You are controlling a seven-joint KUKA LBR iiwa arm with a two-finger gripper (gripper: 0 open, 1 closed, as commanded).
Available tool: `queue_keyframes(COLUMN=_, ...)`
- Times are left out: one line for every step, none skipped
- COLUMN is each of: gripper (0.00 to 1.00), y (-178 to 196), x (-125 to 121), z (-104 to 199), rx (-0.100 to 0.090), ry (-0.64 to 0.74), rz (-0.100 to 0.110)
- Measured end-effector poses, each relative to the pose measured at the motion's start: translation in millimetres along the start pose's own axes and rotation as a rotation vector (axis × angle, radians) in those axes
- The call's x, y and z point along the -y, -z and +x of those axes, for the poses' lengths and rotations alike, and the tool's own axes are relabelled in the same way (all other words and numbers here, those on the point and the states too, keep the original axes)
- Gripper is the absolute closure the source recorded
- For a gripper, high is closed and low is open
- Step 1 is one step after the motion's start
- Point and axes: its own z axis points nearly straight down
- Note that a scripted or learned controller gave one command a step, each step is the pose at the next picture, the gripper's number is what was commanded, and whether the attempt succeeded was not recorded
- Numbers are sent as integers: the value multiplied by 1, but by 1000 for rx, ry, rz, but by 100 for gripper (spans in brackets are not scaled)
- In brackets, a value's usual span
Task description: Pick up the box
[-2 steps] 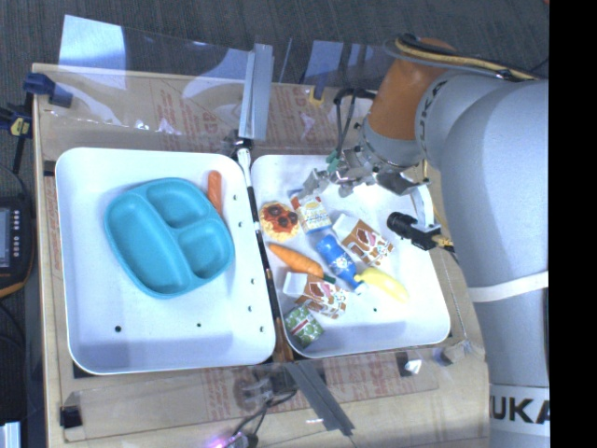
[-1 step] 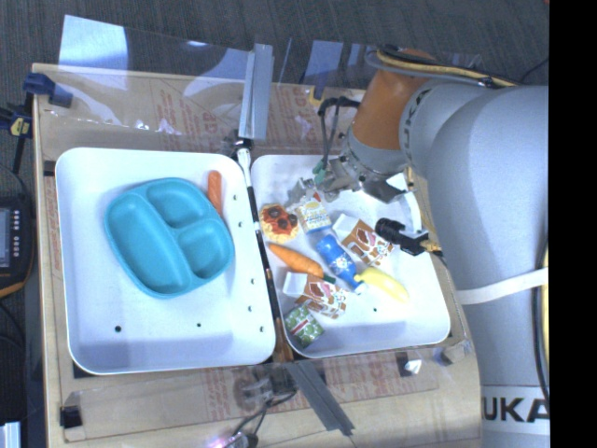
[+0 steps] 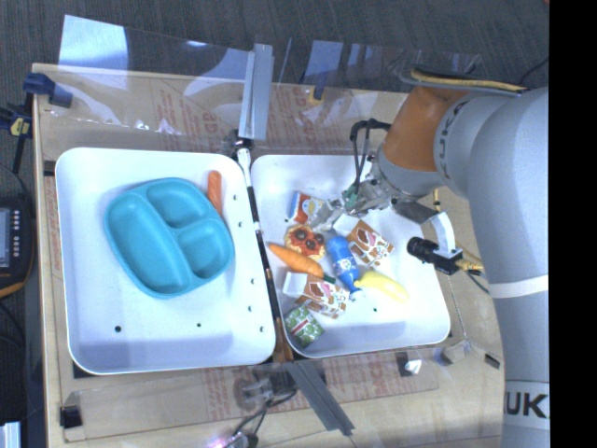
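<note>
The grey arm is reaching into the right bin, its hand hanging over the clutter; whether it is open or closed, I cannot tell. The box, a small printed carton, is lying just below the hand, beside a blue bottle. It is probably light, stiff, slightly crushable; gripping across its narrow sides seems best.

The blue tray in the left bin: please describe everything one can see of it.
The blue tray is a light blue, smooth plate that looks like plastic, with rounded corners and three sunken compartments: one large, two smaller. It lies flat and open side up on the floor of the left white bin, turned at a slant to the bin's walls. The compartments hold nothing. A small orange carrot lies at its upper right edge.
</note>
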Motion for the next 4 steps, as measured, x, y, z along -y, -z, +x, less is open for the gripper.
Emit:
queue_keyframes(gripper=0, y=-2, x=-48, z=36, rx=-1, ry=-48, rz=2)
queue_keyframes(gripper=100, y=9, x=-49, z=37, rx=-1, ry=-43, rz=1)
queue_keyframes(gripper=100, y=99, x=-70, z=107, rx=-1, ry=-89, rz=1)
queue_keyframes(gripper=100, y=67, x=-51, z=51, rx=-3, ry=42, rz=5)
